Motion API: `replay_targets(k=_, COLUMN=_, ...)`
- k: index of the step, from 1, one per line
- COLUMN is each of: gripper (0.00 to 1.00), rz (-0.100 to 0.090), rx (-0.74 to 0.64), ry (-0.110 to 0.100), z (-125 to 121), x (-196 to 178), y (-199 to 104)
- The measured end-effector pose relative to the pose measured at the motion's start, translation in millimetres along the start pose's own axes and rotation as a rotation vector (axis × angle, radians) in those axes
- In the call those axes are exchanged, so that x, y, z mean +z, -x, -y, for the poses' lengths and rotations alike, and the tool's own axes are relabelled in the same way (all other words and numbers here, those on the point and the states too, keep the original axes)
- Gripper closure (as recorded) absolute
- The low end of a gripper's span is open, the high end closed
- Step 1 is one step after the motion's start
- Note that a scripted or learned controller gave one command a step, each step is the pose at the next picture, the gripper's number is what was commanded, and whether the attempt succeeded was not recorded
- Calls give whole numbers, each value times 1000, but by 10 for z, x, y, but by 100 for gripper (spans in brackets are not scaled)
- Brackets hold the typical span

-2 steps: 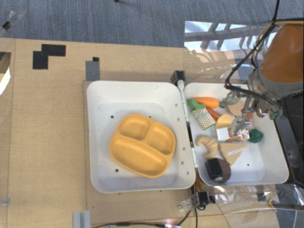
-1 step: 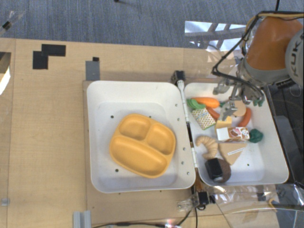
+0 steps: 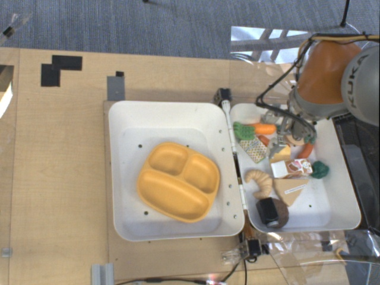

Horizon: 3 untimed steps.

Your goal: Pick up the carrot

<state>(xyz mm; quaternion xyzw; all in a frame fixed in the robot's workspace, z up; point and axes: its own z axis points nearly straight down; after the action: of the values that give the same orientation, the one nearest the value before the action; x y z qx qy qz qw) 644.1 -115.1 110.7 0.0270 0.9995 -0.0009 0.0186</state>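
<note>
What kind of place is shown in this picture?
Probably a robotics lab: a KUKA arm reaches over two white bins on a wooden bench, with toy food such as a carrot.

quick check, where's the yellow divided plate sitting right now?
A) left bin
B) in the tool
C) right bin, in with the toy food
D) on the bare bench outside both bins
A: the yellow divided plate lies flat inside the left bin, while the carrot and the other toy food sit in the right bin.
</note>
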Motion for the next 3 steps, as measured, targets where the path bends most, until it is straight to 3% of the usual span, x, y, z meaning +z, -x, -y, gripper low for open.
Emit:
replay_targets(k=1, gripper=0, rz=0, rx=403, ry=-6, z=-85, x=81, y=-108)
replay_targets(k=2, gripper=0, rz=2, rx=507, ry=-6, z=-186, x=84, y=-140)
replay_targets(k=3, gripper=0, rz=2, rx=672, ry=-1, z=-137, x=87, y=-234)
